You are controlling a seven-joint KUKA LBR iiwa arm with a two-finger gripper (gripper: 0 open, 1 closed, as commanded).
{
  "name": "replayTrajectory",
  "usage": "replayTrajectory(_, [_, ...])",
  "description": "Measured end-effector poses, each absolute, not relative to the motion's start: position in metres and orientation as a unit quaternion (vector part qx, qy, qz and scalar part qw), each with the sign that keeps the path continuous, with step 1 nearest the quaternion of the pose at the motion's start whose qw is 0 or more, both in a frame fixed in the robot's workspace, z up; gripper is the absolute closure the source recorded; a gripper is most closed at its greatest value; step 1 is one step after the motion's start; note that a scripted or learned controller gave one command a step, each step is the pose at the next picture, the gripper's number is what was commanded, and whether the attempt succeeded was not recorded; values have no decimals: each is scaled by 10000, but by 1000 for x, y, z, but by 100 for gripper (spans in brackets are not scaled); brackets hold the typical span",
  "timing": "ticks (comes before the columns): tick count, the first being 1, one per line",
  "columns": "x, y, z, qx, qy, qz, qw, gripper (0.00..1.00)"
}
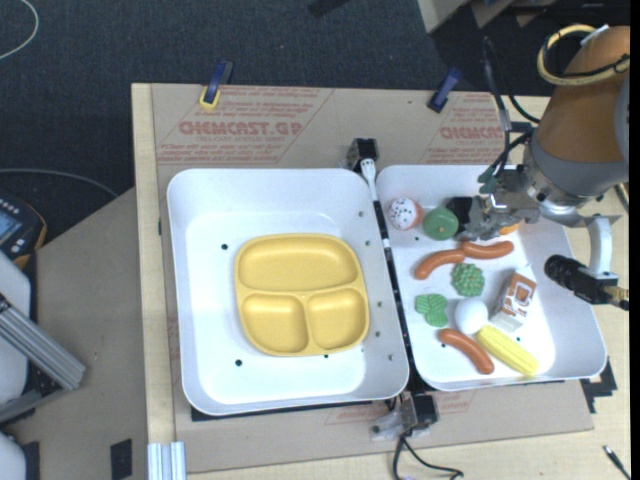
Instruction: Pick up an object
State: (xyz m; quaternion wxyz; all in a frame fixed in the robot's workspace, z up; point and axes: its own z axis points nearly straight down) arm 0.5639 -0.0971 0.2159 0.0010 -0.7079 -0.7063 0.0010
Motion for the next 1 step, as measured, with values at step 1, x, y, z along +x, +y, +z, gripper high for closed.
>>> replayTrajectory(1, [569,-97,218,-7069,-7073,-3,-13,100])
